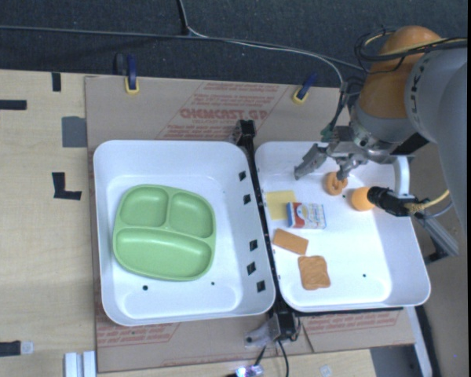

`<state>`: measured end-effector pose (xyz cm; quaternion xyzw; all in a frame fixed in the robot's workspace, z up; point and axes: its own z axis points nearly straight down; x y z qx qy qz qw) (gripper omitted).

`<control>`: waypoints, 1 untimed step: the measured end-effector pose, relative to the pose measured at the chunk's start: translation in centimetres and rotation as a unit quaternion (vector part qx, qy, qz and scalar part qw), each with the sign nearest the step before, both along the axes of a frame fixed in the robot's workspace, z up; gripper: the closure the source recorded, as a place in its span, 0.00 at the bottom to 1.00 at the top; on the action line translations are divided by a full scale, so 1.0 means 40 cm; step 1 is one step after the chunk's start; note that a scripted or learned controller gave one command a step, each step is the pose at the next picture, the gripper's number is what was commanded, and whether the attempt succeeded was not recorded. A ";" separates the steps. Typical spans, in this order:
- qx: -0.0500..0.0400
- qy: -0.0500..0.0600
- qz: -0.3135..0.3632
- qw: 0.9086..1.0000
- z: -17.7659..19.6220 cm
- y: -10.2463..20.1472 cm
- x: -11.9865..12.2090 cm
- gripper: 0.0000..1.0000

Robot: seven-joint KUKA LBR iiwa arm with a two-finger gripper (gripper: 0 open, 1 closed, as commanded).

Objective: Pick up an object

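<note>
The gripper (327, 163) hangs over the right bin (377, 289) near its far edge, with its two fingers (308, 165) spread apart and nothing between them. One finger reaches toward the bin's far-left corner; the other points down at a small orange round piece (334, 183) that lies just beside its tip. I cannot tell whether the tip touches it.

Going outward, a second orange ball (362, 199) sits near the bin's right edge, close to a black fitting on the arm. Toward the left edge lie a pale yellow slab (279, 204) and a small printed box (308, 215), touching or nearly so. A tan wedge (290, 242) and a toast-like square (313, 272) lie nearer the front edge. The left bin (125, 155) carries a green divided plate (164, 232), well apart from the arm.

The likeliest target is the small orange piece, and the risk lies in the offset. The fingers seem to straddle bare floor to its left (not the piece itself), so closing here would probably catch nothing. A descent with one fingertip above the piece could press it or roll it toward the second ball. Round things also squirt out of a two-finger pinch if caught off centre. The nearby far wall could block the outer finger.
</note>
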<state>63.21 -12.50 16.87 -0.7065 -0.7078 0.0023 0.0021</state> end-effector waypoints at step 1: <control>0.000 0.000 0.000 1.000 -0.158 0.005 -0.002 0.00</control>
